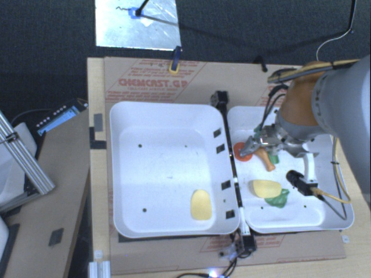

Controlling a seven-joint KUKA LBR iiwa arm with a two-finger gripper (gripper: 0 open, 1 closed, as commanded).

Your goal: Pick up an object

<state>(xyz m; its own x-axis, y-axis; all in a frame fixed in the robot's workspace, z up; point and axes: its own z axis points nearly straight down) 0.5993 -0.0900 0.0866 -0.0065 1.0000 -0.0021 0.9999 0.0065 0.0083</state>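
Red print reading "CHEMCAST GP" stands on the brown board (152, 81) behind the bins.

The end effector (259, 145) hangs over the right shallow white plastic bin (290, 223). Just left of it lies a flat red round piece (242, 152), and just right an orange carrot-shaped toy (267, 159). Nearer the camera lie a yellow oval soft piece (265, 188) and a green crumpled piece (279, 198), touching. Far left, in the left shallow white plastic bin (124, 155), lies a pale yellow rounded block (201, 204).

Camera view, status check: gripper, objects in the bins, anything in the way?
Gripper low in right bin, over red piece and orange piece. No grasp visible. Yellow piece and green piece nearby; another yellow object in left bin.
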